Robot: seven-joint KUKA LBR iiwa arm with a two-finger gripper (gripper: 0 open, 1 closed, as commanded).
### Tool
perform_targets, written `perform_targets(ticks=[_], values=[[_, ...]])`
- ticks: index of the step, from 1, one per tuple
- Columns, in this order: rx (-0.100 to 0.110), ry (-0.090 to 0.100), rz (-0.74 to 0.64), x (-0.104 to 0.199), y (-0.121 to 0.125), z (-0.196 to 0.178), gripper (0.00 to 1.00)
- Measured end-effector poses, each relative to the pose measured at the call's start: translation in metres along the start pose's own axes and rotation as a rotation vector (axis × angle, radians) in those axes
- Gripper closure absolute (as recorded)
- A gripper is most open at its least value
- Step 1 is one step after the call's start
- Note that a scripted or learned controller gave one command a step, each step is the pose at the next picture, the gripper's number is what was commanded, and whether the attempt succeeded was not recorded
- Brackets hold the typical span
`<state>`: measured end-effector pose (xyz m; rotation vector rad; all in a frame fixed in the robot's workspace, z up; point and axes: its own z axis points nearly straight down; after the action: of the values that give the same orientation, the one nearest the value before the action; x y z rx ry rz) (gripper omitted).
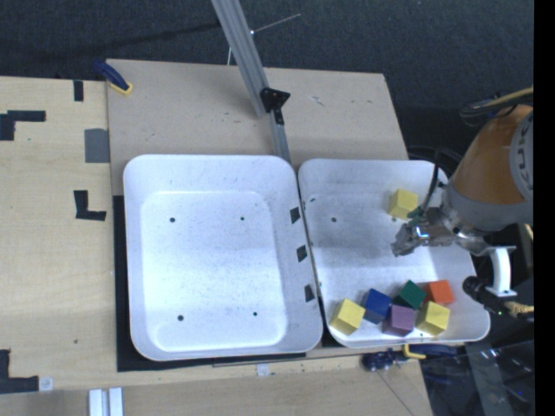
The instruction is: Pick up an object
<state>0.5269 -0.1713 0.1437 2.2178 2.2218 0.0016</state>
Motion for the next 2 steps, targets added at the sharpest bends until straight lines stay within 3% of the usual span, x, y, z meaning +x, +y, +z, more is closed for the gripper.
perform_targets(ticks=[2], values=[[-0.002,0.0,-0.001,0.01,-0.002,-0.089,1.0]])
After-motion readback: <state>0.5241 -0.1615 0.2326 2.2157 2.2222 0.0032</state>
